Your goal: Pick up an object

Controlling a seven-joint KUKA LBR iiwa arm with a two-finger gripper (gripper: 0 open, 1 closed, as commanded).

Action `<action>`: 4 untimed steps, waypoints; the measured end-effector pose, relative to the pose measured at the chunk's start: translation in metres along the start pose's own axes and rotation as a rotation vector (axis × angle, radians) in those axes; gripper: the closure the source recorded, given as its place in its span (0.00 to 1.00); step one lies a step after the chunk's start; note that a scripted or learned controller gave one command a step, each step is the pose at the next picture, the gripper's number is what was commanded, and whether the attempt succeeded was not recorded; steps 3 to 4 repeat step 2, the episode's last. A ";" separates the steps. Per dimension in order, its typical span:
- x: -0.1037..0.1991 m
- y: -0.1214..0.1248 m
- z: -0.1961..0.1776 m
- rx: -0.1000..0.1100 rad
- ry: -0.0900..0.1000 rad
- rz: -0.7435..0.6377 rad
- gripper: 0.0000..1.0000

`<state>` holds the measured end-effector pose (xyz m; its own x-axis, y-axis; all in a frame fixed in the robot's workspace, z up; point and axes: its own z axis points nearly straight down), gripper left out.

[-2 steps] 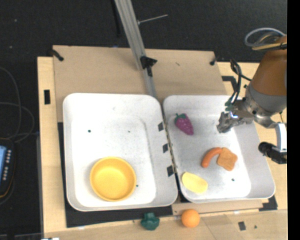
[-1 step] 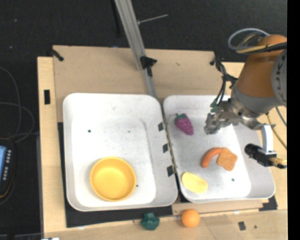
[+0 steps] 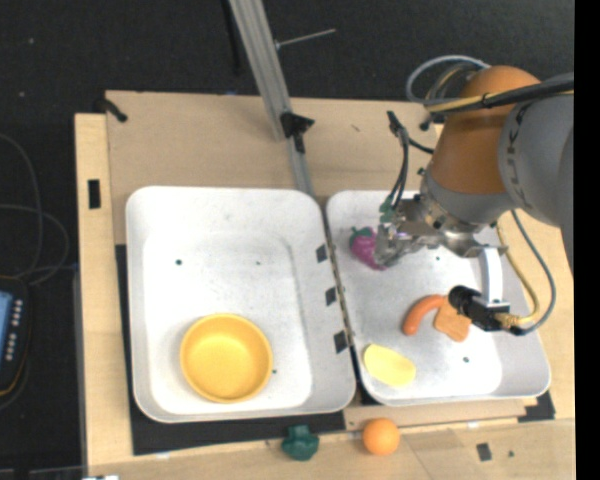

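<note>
A: What's on the desk (image 3: 210, 148)?

B: Two white bins side by side. The left bin (image 3: 225, 228) holds a yellow bowl (image 3: 226, 357) near its front. The right bin (image 3: 500, 368) holds a purple object (image 3: 365, 247), an orange sausage shape (image 3: 420, 314), an orange block (image 3: 452, 323) and a pale yellow piece (image 3: 389, 366).

A: And the tool (image 3: 390, 246)?

B: It's low in the right bin, touching the purple object. Whether it grips it, I cannot tell. An orange ball (image 3: 380, 436) and a green object (image 3: 300, 443) lie on the desk in front of the bins.
</note>
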<state>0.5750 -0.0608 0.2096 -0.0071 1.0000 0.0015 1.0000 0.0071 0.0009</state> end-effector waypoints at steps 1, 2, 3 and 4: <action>0.052 0.005 0.004 0.000 0.000 0.000 1.00; 0.106 0.004 0.006 0.001 0.001 0.000 1.00; 0.106 0.004 0.006 0.001 0.001 0.000 1.00; 0.106 0.004 0.006 0.001 0.001 0.000 1.00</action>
